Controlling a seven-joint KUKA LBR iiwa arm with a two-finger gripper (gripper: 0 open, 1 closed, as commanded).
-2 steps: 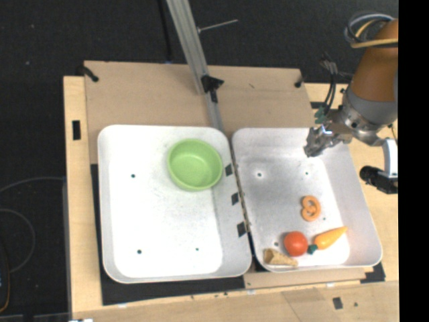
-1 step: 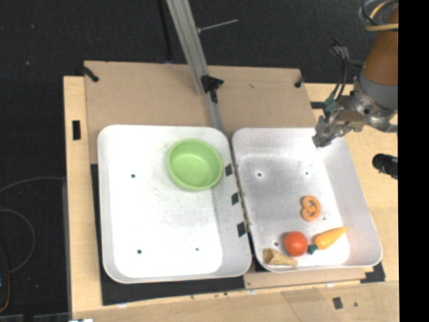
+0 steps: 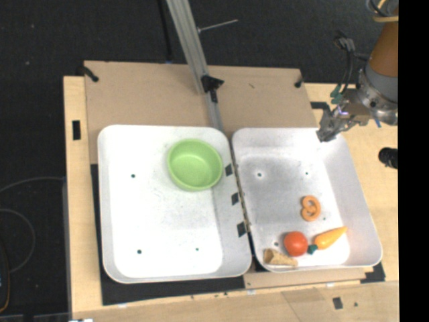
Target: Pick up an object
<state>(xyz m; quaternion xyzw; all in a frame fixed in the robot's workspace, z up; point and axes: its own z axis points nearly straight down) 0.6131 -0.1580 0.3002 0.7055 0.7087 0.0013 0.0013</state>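
My gripper (image 3: 328,131) hangs over the far right corner of the right bin (image 3: 281,173), well away from the objects, with nothing seen between its fingers. Near that bin's front edge lie a red tomato (image 3: 295,243), an orange carrot (image 3: 330,237), a small orange pretzel (image 3: 310,208) and a tan wedge-shaped piece (image 3: 278,258). A green bowl (image 3: 194,164) sits in the left bin (image 3: 134,233), toward its far right.
A slanted metal pole (image 3: 190,39) rises from behind the bins where they meet. Brown board (image 3: 147,92) lies beyond the bins. The arm's wrist with the orange band (image 3: 383,52) stands at the right edge.
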